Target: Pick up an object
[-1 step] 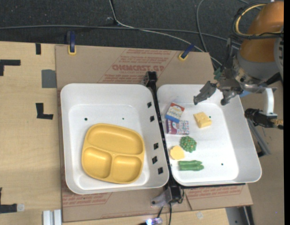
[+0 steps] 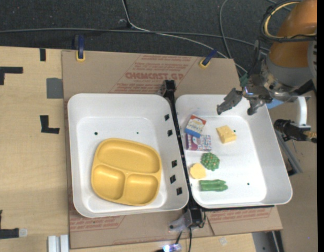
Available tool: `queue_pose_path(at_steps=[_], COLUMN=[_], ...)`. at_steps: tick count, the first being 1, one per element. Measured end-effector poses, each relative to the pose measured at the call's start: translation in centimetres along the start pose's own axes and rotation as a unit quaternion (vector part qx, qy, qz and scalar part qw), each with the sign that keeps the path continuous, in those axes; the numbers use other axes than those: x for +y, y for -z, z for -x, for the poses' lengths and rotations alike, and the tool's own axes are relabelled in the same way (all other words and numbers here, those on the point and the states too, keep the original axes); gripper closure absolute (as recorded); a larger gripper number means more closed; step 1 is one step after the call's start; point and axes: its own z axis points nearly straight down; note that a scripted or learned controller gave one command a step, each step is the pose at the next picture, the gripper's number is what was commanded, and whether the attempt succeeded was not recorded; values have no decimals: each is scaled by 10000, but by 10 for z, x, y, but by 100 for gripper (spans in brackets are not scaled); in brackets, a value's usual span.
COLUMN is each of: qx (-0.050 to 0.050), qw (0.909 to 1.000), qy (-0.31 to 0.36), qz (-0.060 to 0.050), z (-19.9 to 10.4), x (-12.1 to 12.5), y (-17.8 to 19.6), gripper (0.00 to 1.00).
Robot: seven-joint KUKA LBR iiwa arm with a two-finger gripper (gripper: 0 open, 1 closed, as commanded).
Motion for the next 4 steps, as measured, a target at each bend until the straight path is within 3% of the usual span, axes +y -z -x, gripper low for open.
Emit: queue_pose_path(at_steps=[3,4], qx=[-5,-2], qw=[10000,10000], qy=[-4,6], qz=[-19,-2], z=[7,6], x=[13,14], y=[-149,-136], gripper=[0,100])
